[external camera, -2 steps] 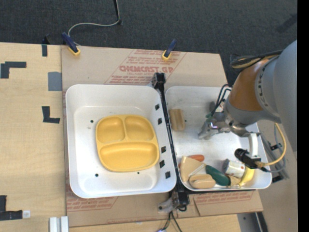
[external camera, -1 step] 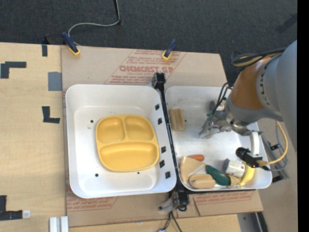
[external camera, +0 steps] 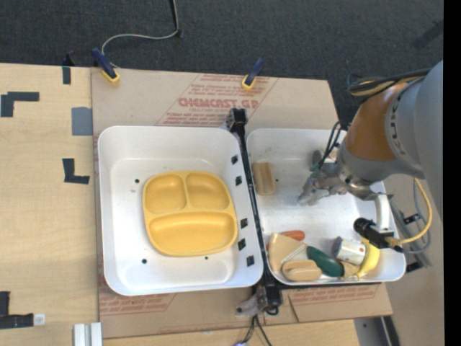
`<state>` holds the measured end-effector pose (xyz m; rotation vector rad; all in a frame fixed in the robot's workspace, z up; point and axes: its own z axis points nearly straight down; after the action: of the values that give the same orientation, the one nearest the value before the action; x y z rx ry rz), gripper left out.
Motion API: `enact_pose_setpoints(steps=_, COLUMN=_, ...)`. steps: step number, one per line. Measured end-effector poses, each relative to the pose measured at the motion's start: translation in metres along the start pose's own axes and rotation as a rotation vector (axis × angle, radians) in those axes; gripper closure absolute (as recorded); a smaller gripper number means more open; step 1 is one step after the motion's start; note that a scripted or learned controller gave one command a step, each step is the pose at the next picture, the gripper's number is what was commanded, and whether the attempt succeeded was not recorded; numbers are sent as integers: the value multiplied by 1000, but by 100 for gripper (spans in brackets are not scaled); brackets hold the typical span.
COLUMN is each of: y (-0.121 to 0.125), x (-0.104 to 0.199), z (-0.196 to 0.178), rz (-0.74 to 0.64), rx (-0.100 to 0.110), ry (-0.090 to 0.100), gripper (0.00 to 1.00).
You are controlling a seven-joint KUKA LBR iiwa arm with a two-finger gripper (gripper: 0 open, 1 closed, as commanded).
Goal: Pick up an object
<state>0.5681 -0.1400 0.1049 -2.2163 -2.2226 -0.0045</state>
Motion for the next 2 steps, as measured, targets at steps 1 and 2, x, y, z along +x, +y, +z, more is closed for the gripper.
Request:
enact_pose_setpoints(steps=1, y=84, x=30, z=18, rz=0, rx=1, ry=-4, gripper=100)
enact_pose_setpoints(steps=2, y=84, x=22, z=15, rz=6, rx=-5, ry=-17, gripper=0)
